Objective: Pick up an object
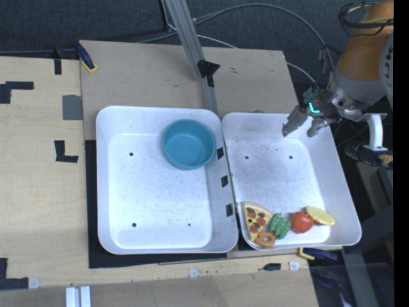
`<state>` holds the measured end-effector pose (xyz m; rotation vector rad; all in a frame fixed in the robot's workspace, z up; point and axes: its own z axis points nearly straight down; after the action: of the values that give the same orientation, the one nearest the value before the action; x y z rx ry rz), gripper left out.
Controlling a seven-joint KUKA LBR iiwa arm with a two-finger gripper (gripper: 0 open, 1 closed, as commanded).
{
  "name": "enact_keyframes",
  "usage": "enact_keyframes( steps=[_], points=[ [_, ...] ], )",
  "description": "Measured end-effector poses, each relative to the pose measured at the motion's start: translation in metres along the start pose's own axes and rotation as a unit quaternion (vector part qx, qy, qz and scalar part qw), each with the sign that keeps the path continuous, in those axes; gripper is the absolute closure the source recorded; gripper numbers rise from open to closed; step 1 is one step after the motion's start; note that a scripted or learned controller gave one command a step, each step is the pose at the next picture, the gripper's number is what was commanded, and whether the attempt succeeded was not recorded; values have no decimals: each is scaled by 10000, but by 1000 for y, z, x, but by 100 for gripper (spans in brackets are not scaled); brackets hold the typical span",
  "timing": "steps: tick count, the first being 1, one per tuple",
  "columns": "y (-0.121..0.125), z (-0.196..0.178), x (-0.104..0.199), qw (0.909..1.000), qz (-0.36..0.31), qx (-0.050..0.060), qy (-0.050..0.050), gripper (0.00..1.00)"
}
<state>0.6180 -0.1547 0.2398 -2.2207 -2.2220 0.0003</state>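
The gripper (302,128) hangs over the far right corner of the right bin (332,165), fingers spread, nothing between them. Along that bin's near edge lie a pizza slice (257,219), a green toy (278,224), a tomato (301,222) and a yellow piece (319,215). A blue bowl (188,144) sits in the left bin (121,190).

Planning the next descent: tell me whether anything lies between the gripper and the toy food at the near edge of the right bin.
Nothing visible does. The gripper hangs open over the far edge of the right bin. The pizza slice, green vegetable, tomato and yellow piece cluster at the near edge, with bare bin floor between.
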Motion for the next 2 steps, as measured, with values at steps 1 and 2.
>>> enact_keyframes(
  steps=[1, 2],
  points=[
    [0, 0, 0, 10000, 0, 1, 0, 0],
    [-9, 47, -3, 10000, 2, 21, 4, 0]
  ],
)
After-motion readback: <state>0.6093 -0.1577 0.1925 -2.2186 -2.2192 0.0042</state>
